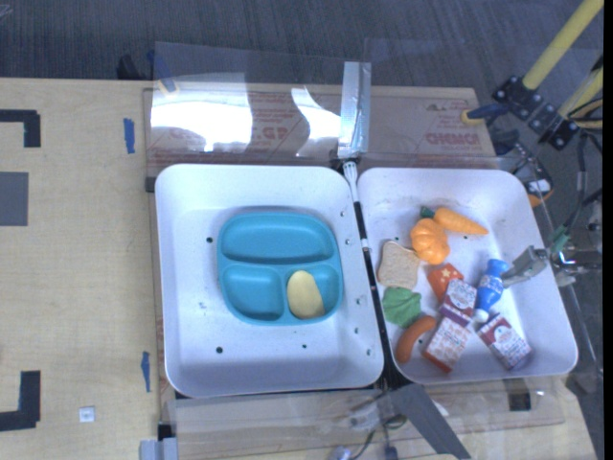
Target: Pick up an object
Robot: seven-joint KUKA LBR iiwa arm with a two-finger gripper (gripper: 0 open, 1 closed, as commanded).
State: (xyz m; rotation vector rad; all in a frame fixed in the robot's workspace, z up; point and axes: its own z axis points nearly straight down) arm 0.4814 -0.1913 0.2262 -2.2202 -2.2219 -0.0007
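Observation:
The right bin (pixel 498 185) holds several toy foods. Among them are an orange carrot (pixel 460 222), a small orange pumpkin (pixel 430 241), a bread slice (pixel 399 265) and a green leafy piece (pixel 402 306). Nearer the front lie a sausage (pixel 414 338), a blue bottle (pixel 489 285), a red tomato (pixel 442 279) and red-and-white cartons (pixel 448 341) (pixel 505 340). My gripper (pixel 526 264) shows as a grey metal piece at the bin's right rim, just right of the blue bottle. Nothing shows held in it.
The left bin (pixel 182 257) holds a blue divided tray (pixel 273 257) with a yellow lemon-like piece (pixel 306 294) in its lower right compartment. A clear plastic sheet and cardboard lie behind the bins. A yellow pole with clamps stands at the top right.

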